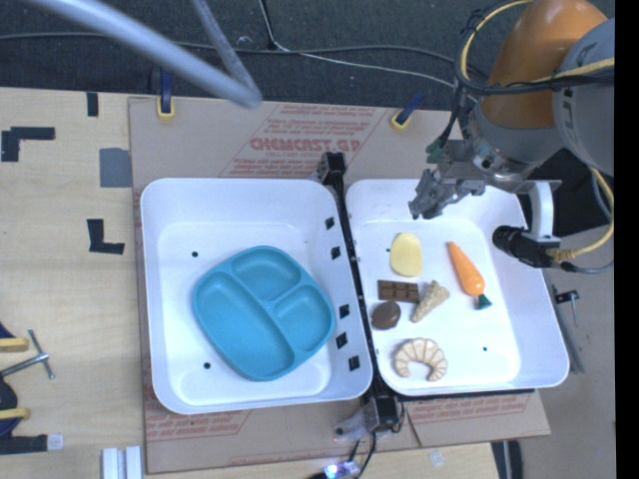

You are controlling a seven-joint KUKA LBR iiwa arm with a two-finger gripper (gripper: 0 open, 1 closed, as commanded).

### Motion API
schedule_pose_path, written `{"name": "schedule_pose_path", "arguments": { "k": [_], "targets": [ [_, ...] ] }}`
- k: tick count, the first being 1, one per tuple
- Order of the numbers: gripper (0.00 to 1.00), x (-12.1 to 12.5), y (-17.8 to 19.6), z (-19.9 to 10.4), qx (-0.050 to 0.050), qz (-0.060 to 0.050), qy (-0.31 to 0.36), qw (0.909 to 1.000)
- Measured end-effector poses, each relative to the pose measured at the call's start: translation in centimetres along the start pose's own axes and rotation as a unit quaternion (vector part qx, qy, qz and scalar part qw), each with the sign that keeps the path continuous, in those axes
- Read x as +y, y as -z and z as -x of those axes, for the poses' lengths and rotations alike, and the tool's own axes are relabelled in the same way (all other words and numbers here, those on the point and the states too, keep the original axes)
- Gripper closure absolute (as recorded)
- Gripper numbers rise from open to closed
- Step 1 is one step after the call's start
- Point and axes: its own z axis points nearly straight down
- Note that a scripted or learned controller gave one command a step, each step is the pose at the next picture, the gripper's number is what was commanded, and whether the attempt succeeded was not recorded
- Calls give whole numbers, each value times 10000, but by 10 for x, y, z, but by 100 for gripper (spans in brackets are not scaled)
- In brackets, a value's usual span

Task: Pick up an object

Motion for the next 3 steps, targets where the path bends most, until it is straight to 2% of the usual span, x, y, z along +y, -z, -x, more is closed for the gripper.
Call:
{"name": "schedule_pose_path", "arguments": {
  "k": [2, 3],
  "targets": [
    [100, -1, -11, -117, 3, -1, 12, 10000],
    [100, 1, -35, -161, -1, -9, 2, 10000]
  ]
}}
